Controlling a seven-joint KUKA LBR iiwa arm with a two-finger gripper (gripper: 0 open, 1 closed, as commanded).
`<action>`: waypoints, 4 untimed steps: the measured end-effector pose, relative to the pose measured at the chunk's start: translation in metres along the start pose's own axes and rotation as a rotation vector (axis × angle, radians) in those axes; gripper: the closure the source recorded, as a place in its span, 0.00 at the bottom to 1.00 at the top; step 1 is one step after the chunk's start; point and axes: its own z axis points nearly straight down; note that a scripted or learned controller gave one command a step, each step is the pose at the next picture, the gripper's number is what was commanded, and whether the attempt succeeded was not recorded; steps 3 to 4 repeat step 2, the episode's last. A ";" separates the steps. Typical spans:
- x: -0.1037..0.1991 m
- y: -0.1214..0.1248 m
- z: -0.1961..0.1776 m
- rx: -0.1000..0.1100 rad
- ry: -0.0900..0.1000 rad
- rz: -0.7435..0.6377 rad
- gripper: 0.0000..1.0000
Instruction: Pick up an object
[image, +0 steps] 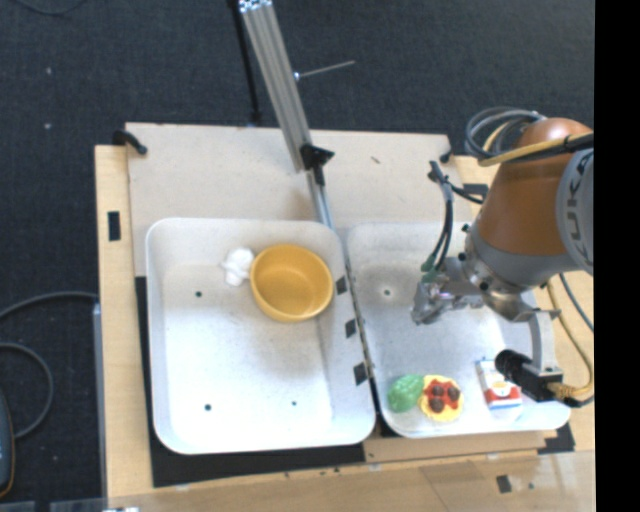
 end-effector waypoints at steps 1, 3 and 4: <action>0.056 0.008 -0.008 0.000 0.001 -0.001 1.00; 0.100 0.022 -0.005 0.002 -0.001 0.004 1.00; 0.100 0.022 -0.005 0.002 -0.001 0.004 1.00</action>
